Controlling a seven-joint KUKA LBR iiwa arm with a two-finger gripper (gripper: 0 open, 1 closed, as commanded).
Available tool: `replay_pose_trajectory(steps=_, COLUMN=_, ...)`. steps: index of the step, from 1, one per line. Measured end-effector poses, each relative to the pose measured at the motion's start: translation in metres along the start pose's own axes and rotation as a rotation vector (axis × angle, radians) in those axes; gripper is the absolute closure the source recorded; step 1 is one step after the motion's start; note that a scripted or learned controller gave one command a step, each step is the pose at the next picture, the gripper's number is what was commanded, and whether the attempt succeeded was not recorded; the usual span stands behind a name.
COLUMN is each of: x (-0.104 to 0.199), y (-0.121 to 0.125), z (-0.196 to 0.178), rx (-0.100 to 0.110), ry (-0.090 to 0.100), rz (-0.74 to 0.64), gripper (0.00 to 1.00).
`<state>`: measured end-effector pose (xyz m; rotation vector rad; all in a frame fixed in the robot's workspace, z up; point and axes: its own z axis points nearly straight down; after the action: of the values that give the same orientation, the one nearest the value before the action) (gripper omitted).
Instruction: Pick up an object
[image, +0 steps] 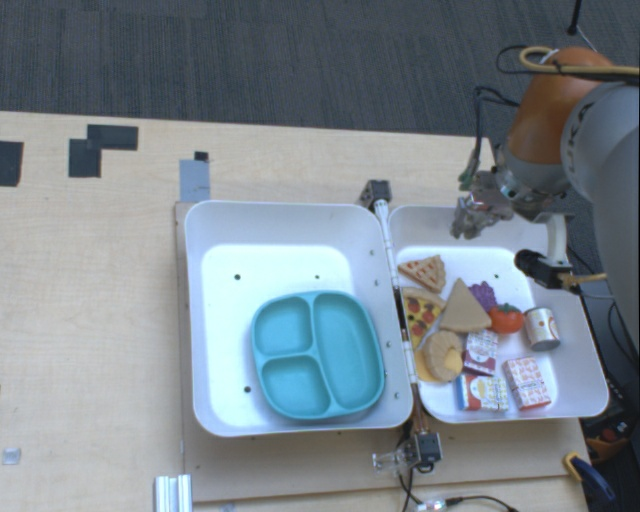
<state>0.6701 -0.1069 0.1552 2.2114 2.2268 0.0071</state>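
My gripper (470, 222) hangs over the far left corner of the right bin (590, 395), and nothing shows in it. Below it in the bin lie a pizza slice (423, 271), a second slice with toppings (422, 316), a tan wedge (463, 309), purple grapes (485, 295), a red tomato (506, 320), a small silver can (541, 328), a round bun (441, 353) and several little food cartons (528, 384). The nearest item, the plain pizza slice, lies a little in front and to the left of the gripper.
The left bin (215, 300) holds a blue divided plate (317, 354) toward its near side. The wall between the bins (392, 290) runs just left of the food pile. The grey arm with its orange band (545, 110) comes in from the upper right.
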Motion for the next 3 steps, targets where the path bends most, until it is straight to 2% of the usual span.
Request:
replay_pose_trajectory(steps=1, x=-0.001, y=-0.001, z=0.0, rx=0.001, ry=-0.001, rz=0.001, gripper=0.0)
replay_pose_trajectory(steps=2, x=0.0, y=-0.056, z=0.058, rx=-0.007, ry=-0.003, rz=0.004, gripper=0.0)
replay_pose_trajectory(steps=3, x=0.002, y=-0.054, z=0.047, rx=-0.011, ry=0.0, rz=0.001, gripper=1.0)
